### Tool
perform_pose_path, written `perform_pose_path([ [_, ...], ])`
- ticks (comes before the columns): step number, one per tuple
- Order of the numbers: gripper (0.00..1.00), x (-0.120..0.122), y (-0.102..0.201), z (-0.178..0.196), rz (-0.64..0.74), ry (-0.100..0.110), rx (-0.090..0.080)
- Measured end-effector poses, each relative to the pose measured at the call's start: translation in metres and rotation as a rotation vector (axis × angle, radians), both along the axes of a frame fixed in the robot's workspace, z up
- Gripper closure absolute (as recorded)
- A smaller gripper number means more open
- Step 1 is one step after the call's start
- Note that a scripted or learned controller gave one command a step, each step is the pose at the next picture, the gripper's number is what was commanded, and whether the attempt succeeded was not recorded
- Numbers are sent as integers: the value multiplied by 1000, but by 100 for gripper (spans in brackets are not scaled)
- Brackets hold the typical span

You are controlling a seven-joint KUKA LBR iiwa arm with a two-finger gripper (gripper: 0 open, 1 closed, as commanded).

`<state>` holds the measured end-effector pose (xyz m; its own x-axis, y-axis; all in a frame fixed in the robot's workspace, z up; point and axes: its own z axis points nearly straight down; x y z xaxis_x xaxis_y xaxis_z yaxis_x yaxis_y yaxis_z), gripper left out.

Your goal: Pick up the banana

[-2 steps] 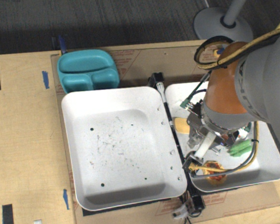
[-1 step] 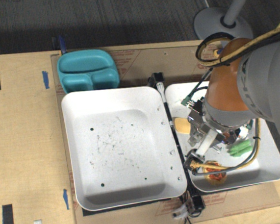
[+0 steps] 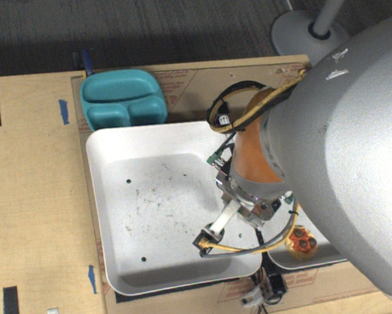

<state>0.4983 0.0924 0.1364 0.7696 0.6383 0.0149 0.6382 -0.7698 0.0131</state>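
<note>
While the teal tray (image 3: 122, 101) sits at 11 o'clock, against the left bin's (image 3: 117, 195) far rim, the gripper (image 3: 255, 208) hangs at 4 o'clock over that bin's right edge; open or closed, cannot tell. Banana is hidden, likely under the arm (image 3: 348, 159) in the right bin (image 3: 316, 262), near the orange thing (image 3: 300, 241) at 5 o'clock. Expect light, soft, easily bruised: grip mid-body across the narrow width, gently.

Robot lab: taped cardboard bench (image 3: 35, 203), white bin (image 3: 117, 157)
</note>
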Motion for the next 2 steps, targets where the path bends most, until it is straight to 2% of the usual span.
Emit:
perform_pose_path([
  [2, 100, -2, 9, -5, 81, -2, -7],
])
